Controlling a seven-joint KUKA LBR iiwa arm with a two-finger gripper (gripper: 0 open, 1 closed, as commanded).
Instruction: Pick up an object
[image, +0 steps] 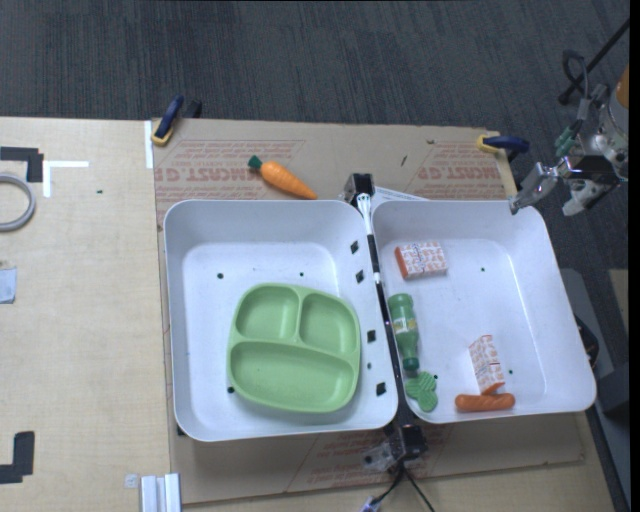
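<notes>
I see the gripper (553, 192) open and empty, past the right bin's (560, 290) far-right corner, while the green bottle (403, 331) lies along that bin's left wall, long axis near-to-far.

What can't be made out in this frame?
- Hand, camera view: small at the right edge above the right white bin; finger state unreadable.
- Grey arm: cut off by the right edge.
- Two red-and-white printed packets: print too small to read.
- Green plastic bottle: label blurred; it lies against the bin's left wall.
- Small green leafy item: too small to identify.
</notes>
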